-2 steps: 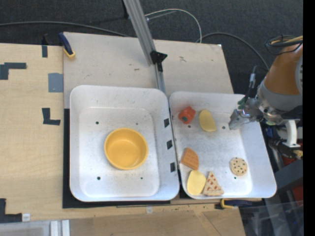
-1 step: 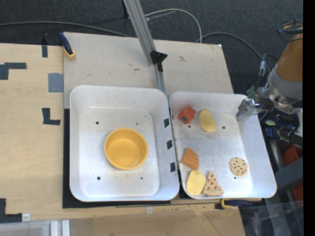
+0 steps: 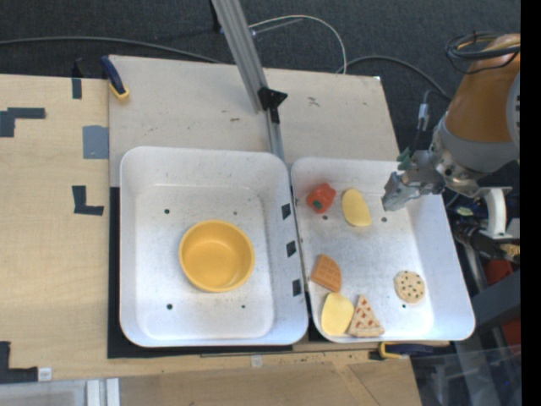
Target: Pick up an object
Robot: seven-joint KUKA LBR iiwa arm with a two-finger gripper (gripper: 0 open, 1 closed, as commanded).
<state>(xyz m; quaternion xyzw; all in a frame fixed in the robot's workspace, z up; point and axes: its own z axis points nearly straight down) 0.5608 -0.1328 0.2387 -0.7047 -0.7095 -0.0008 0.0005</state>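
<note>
Grey and orange-banded, the arm reaches in from the right, its gripper poised over the right bin's upper right part; its state cannot be told. Just left of it lies a yellow lemon-shaped piece, then a red-orange toy. Nearer the front sit a croissant, cookie, yellow wedge and pizza slice. A yellow bowl rests in the left bin.

Tool over the right bin

The tool hangs just right of a yellow lemon; a yellow bowl sits in the left bin.
</note>
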